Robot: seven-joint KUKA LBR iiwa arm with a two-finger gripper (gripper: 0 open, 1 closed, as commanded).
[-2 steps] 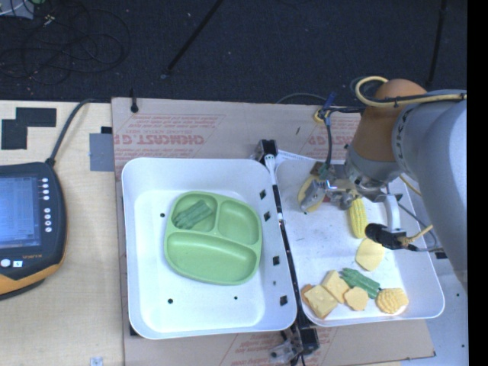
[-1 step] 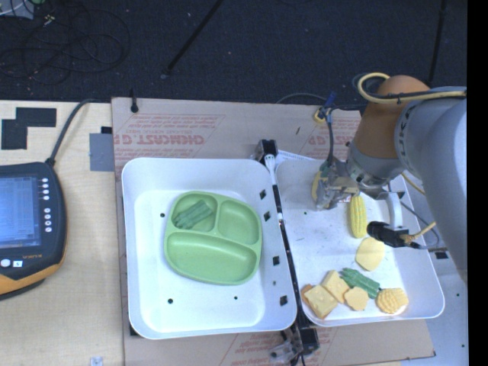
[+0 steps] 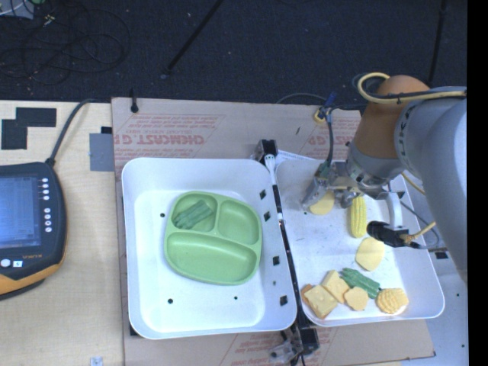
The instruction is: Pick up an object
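— Cardboard-covered bench [image 3: 191,128], two shallow white bins; what's in the right bin [image 3: 435,296]?

— Toy food. My two-finger gripper [image 3: 329,193] sits over a pale yellow piece [image 3: 322,205] (fingers' state I can't tell), beside the yellow corn cob [image 3: 357,216].

Setting: robotics lab, test cell for manipulation trials. Evidence: an industrial arm [image 3: 427,151], grey with an orange band, reaches in from the right over a table [image 3: 76,296] with a light wood-look top. A cardboard sheet [image 3: 198,124] with reversed red print lies under two shallow white bins, left bin [image 3: 145,280] and right bin [image 3: 427,296], set side by side. A teach pendant [image 3: 23,223] with a lit screen rests on the table at the left, its cable running off behind. Loose cables [image 3: 76,36] lie on the dark floor beyond. Plastic toy food [image 3: 358,284] and a green divided plate [image 3: 213,239] serve as test items, not real kitchenware in use.
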